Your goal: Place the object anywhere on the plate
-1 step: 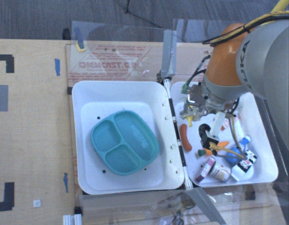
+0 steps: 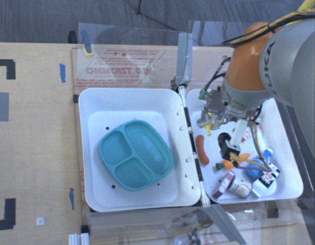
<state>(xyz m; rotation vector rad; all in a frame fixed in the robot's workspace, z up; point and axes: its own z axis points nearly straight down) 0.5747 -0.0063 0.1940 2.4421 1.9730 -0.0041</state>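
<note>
Pincer [image 2: 218, 122] low in the right bin [image 2: 285, 137]; I cannot tell its state. Arm reaches from upper right. Teal plate [image 2: 136, 154] lies open at left.

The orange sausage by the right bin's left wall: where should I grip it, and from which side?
Grip the sausage at its middle, from above, fingers closing across its narrow width. It lies flat and lengthwise along the bin wall, so approach from its open right side.

Bright even light, soft shadows, slight blur, low res
</note>
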